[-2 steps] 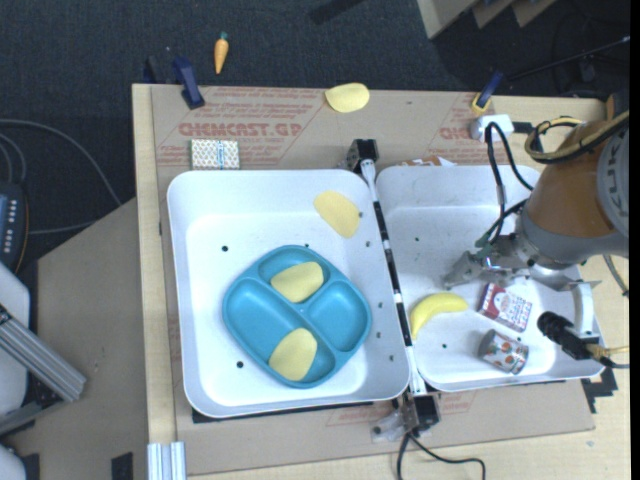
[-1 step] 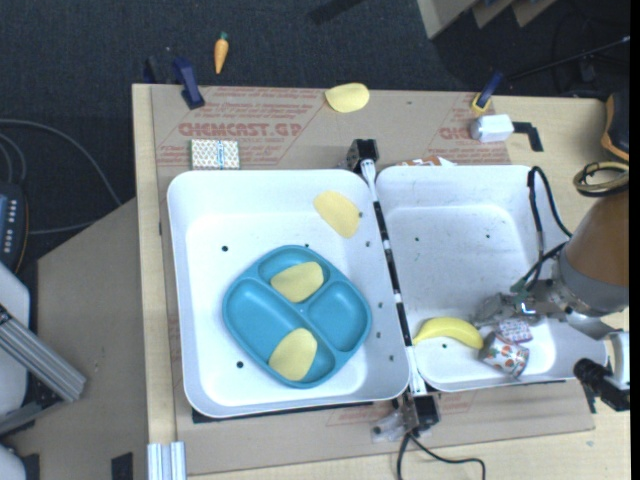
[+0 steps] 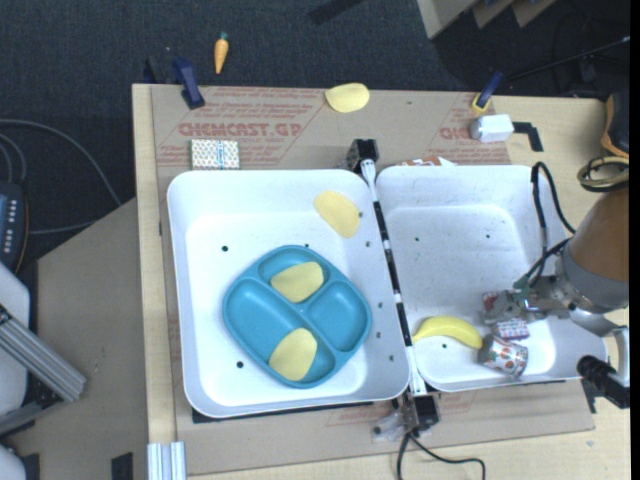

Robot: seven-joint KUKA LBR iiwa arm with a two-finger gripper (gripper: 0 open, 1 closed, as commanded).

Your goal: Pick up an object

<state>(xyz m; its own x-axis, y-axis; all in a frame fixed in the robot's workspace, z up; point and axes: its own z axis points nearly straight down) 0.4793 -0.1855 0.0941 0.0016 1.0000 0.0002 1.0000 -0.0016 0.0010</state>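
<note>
- Camera view, looking down on the desk [image 3: 250, 118]: two shallow white bins sit side by side on a brown board with red printing.
- Left bin [image 3: 195, 268]: holds a blue divided plate [image 3: 255, 323] toward its near side. One yellow piece [image 3: 297, 280] lies in the plate's far compartment; a second yellow piece [image 3: 294, 353] lies in its near compartment. The other compartments hold nothing that I can make out.
- Left bin, far right corner: a loose yellow lump [image 3: 338, 213] rests on the bin floor, apart from the plate and near the divider between the bins.
- Right bin [image 3: 450, 228]: its contents cluster toward the near right corner. A yellow banana [image 3: 449, 332] lies near the near edge, curved, with its ends pointing down toward that edge.
- Just right of the banana: a small crumpled can or packet with red and silver print [image 3: 506, 356], touching or nearly touching the banana's right tip.
- Gripper [image 3: 508, 310]: low over the right bin's near right area, directly above the crumpled can, with the grey arm [image 3: 600, 258] entering from the desk's right edge. Red-and-white material shows at the fingers; cannot tell whether they are grasping it, clenched or released.
- On the board beyond the bins: a yellow oval object [image 3: 347, 97] at the far edge, a small patterned packet [image 3: 215, 153] near the left bin's far left corner, a white block [image 3: 491, 128] near the far right.
- Off the desk, on the dark floor: a small orange carrot-shaped item [image 3: 221, 52].
</note>
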